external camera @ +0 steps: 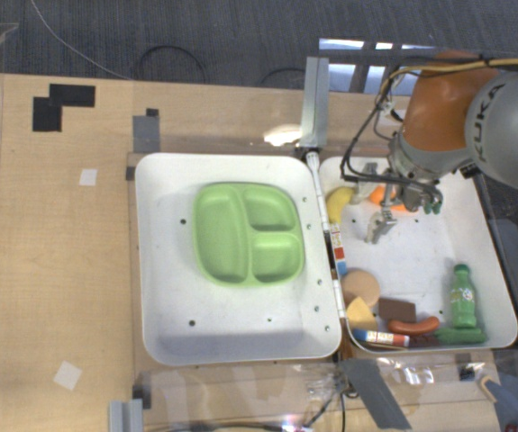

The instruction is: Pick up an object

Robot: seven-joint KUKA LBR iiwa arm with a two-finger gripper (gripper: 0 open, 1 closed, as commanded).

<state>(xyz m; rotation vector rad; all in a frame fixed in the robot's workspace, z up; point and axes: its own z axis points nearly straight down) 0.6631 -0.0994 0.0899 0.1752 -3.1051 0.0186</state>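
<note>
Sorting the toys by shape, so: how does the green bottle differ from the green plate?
The green bottle is dark green, slim and small; the green plate is pale green, broad and flat, split into three compartments. The bottle sits in the right bin near other toys at its lower edge; the plate sits alone in the left bin. Both are green and untouched by the gripper.

The right bin (488, 241) has bare floor through its middle, between the gripper (383, 227) near the upper left and the clutter along its lower edge: a green bottle (461, 300), a brown block (397, 310), a red sausage (413, 326) and a tan disc (360, 285). A yellow piece (338, 202) crowds the bin's upper-left wall. In the left bin (164, 268), a green divided plate (246, 233) takes the centre, leaving an open margin all round.
</note>
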